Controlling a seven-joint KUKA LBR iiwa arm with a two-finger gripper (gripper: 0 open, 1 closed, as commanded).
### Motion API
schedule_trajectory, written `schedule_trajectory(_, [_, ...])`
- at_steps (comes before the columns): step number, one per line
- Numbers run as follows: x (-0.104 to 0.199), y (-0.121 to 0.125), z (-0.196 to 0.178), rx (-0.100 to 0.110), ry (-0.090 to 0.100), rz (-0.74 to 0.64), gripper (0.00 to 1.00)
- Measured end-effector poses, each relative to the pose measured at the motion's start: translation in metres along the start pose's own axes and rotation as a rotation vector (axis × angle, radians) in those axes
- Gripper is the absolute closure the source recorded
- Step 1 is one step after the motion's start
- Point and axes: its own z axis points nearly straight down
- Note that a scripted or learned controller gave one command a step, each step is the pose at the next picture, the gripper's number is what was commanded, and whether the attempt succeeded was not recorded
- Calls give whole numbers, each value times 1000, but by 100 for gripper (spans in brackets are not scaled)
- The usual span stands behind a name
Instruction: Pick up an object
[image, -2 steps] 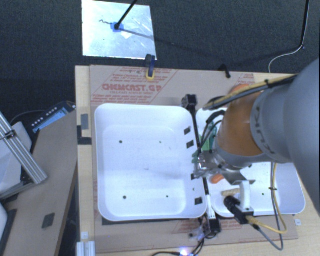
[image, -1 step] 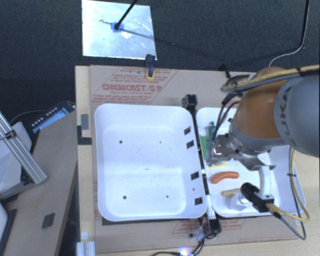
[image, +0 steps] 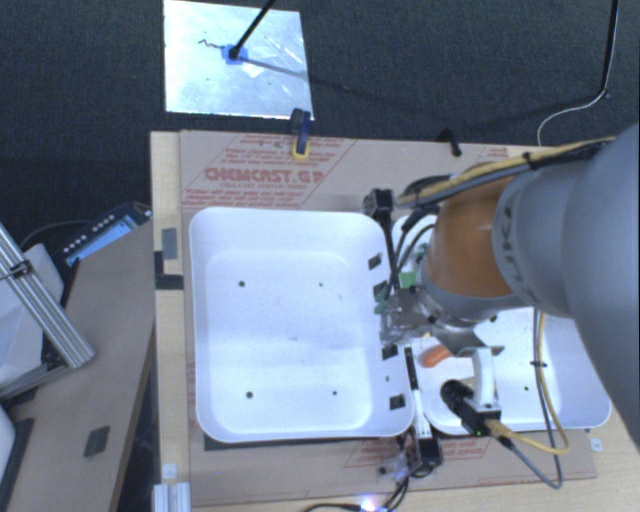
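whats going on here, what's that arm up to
A grey KUKA arm reaches in from the right and bends low over the right bin, at the edge nearest the left bin. Its gripper is down close to a small orange object lying in the right bin. The arm's bulk hides the contact, so it cannot be told whether anything is grasped yet.
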Motion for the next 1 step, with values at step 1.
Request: schedule_trajectory(1, [3,-8,-2,-2,-1,1,100])
